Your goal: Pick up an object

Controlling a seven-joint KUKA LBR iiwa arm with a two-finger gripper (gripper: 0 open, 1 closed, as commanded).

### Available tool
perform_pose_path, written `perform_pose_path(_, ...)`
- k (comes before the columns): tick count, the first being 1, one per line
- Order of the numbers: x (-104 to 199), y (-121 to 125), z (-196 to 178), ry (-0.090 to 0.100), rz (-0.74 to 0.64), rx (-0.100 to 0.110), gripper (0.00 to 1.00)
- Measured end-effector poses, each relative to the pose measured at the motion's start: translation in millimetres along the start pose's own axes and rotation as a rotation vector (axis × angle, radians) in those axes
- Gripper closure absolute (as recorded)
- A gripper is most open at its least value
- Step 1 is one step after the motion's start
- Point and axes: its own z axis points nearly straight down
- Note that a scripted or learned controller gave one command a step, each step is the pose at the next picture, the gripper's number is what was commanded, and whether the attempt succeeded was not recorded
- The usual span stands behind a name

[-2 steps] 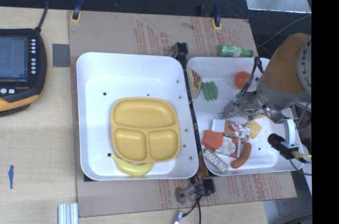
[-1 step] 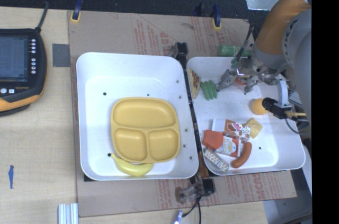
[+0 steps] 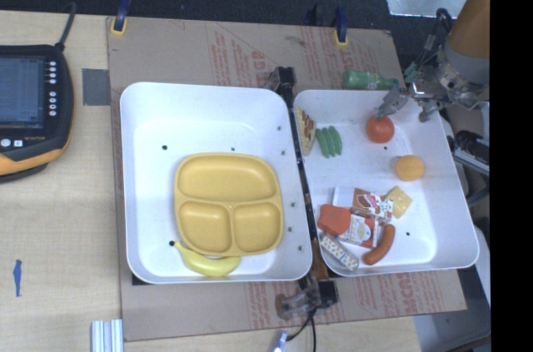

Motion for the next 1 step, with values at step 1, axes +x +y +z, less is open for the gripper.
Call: perform_pose_path(1,21.5,-0.9,60.9,0.001,-0.002,0.004,0.0)
